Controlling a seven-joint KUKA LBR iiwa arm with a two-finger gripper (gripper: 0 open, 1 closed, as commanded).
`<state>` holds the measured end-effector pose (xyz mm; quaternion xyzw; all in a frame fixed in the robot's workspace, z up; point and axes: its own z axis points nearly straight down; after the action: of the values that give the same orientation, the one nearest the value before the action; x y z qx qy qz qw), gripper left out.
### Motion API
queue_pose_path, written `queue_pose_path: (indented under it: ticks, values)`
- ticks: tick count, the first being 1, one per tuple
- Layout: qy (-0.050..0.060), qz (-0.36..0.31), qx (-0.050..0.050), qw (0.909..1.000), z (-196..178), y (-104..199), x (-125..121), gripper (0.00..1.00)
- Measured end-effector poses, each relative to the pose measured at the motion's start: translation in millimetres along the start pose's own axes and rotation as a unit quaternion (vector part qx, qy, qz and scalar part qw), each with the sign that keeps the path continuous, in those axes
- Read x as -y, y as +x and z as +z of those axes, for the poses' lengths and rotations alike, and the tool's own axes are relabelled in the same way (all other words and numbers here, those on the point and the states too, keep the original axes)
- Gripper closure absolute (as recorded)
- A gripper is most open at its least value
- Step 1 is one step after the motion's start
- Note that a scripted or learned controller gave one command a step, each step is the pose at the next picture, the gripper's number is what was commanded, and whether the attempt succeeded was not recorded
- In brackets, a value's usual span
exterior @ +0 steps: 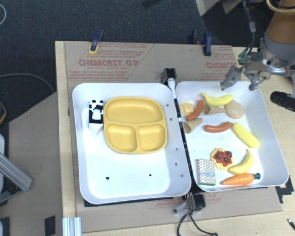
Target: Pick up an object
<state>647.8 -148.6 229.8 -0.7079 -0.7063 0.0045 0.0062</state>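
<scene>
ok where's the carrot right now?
The carrot lies in the right bin, at its near edge, just below a banana and right of the small packet.

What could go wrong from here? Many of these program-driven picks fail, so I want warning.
The gripper hovers with open fingers over the right bin's far rim and could strike it descending. The banana, sausage and potato crowd together, so a grab may nudge neighbours or catch two.
</scene>
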Motion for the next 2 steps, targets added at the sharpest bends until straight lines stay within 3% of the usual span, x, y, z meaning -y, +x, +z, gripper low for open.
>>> queue_pose_path:
  ticks: [1,2]
  values:
    - [-0.007,-0.001,0.001,1.0,-9.1,0.3,-2.4,0.0]
    - [-0.005,-0.001,0.001,1.0,39.5,2.2,6.5,0.0]
